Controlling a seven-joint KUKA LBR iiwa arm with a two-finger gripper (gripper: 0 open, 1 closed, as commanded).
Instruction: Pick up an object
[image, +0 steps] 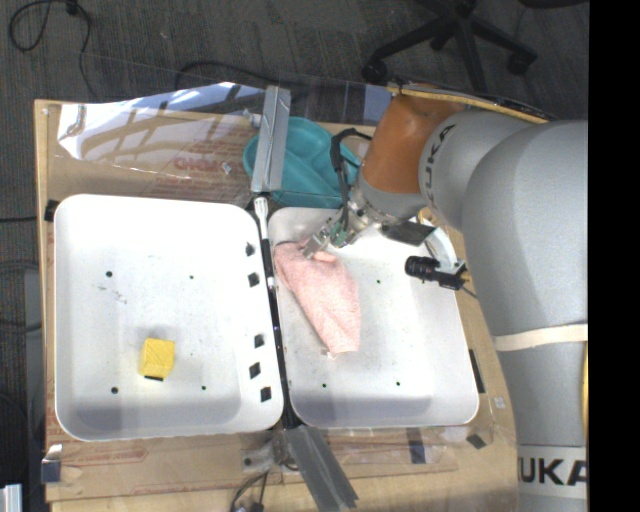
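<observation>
**Ana:** Grey arm casing fills the right side, closest to the lens, with the orange band further up by the wrist. What is it working on?

**Ben:** A pink cloth. It lies in the right bin, in the left half of it, stretched from the far left corner down toward the middle of the floor. Its upper end is bunched and a little lifted.

**Ana:** And the hand?

**Ben:** The hand sits right at that upper end of the cloth, touching it or just above it. From this slant I cannot tell whether the fingers are clenched on the fabric or released; the tips are too small and partly hidden by the wrist.

**Ana:** Anything else near there?

**Ben:** A black cable fitting hangs off the wrist over the right bin's far side. Behind the bins, a teal cloth or bag lies on the bench, just beside a grey metal post at the divide between the two bins.

**Ana:** The other bin?

**Ben:** The left bin has a small yellow block near its front left, well apart from the cloth. Both bins rest on a wooden bench, with a clear plastic sheet at its far left.
</observation>
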